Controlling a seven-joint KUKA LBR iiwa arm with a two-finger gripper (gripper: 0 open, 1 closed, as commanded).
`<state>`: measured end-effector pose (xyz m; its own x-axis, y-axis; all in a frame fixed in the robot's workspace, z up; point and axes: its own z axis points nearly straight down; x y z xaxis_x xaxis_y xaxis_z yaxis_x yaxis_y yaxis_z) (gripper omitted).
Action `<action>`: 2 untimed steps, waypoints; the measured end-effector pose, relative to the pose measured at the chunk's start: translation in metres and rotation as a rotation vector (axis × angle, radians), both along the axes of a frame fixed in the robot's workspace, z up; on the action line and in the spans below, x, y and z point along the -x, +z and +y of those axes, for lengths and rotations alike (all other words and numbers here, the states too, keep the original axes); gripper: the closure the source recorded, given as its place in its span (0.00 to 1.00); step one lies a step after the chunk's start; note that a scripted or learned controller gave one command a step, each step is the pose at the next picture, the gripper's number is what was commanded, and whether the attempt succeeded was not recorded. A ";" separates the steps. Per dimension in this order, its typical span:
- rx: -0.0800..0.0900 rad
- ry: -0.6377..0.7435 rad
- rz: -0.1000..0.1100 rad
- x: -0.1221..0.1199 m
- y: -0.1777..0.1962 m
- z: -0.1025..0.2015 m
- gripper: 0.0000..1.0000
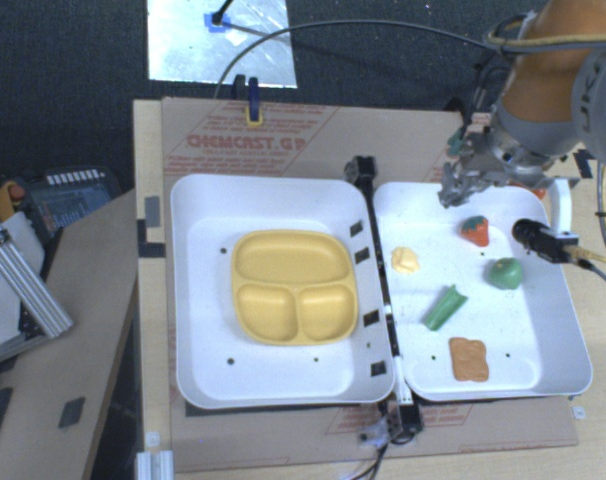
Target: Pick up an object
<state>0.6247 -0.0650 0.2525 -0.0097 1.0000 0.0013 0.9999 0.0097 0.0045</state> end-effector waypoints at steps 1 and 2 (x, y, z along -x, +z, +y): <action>-0.001 0.001 0.000 -0.009 0.003 0.056 1.00; -0.001 0.001 0.001 -0.023 -0.003 0.118 1.00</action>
